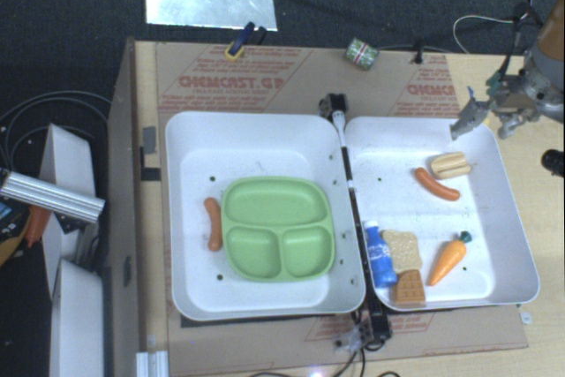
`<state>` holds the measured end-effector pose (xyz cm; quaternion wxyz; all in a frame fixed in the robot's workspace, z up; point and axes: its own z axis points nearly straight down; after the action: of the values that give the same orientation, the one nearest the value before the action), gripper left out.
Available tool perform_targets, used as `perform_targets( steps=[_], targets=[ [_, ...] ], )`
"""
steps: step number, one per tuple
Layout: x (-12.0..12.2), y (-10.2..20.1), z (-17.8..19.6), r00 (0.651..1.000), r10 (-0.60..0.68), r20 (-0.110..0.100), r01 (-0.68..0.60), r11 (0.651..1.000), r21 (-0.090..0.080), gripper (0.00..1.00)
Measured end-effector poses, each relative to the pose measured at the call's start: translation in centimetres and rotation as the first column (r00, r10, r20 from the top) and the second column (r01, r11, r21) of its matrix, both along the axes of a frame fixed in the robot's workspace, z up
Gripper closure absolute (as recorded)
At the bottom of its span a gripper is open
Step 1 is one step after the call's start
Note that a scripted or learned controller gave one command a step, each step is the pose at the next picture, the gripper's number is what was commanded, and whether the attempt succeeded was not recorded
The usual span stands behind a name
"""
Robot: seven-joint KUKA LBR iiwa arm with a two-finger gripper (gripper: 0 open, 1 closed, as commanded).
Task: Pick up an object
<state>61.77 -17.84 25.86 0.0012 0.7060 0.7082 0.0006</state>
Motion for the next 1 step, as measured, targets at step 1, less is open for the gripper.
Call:
perform_targets(
  steps=[1],
  targets=[
    [-1.19,1.07,-16.54,1.0,-0.002,-0.005,0.002,1.0,0.002,0.0]
  ],
)
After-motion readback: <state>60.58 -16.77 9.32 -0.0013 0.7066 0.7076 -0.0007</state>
